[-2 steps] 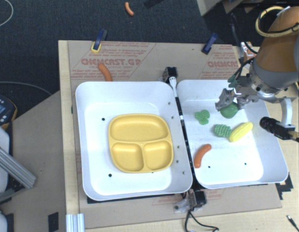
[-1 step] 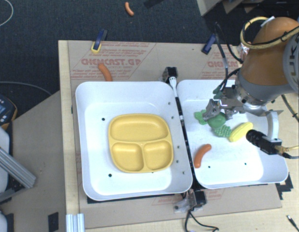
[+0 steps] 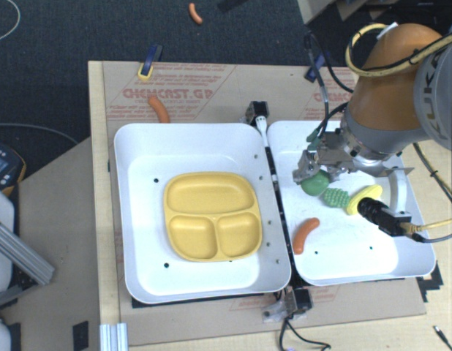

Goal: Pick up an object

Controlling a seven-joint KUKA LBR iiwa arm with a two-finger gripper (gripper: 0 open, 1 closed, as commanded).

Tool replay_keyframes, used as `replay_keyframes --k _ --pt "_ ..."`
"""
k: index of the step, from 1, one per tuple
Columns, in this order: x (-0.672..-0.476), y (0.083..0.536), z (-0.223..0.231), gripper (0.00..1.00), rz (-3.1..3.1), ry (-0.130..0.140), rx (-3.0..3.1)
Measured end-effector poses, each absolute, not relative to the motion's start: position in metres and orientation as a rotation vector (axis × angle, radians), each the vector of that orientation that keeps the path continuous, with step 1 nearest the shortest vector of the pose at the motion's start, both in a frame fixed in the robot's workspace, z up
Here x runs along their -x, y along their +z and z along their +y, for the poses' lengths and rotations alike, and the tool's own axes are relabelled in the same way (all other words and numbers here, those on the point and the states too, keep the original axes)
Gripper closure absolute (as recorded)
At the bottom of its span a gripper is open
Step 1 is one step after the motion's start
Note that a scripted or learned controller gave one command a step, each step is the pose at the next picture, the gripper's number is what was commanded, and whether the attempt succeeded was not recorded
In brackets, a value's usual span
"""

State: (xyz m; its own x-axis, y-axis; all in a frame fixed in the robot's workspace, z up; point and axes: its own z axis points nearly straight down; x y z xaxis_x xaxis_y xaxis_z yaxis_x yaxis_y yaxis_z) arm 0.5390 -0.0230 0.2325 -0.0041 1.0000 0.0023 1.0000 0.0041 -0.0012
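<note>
Hovering tool [image 3: 311, 172] over green object [image 3: 314, 184]

A round green object [image 3: 312, 184] lies in the right bin [image 3: 336, 269], centre-right of frame, just under the gripper [image 3: 314, 168].

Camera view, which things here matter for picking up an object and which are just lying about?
Job:
claw
green object
green-and-yellow toy
orange sausage
right bin

Lying about:
yellow divided tray
left bin
sausage beyond the bins

I saw the gripper [image 3: 314, 168] over a round green toy [image 3: 313, 185] in the right white bin [image 3: 343, 265]; a yellow three-compartment tray [image 3: 211, 216] sat left.
</note>
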Motion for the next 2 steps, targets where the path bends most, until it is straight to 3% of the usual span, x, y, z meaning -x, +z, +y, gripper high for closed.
replay_keyframes --k 1,2 --pt "-0.533 0.221 -0.023 1.00 -2.218 0.004 2.220" --pt "-0.540 0.234 -0.035 1.00 -2.222 -0.002 2.224"
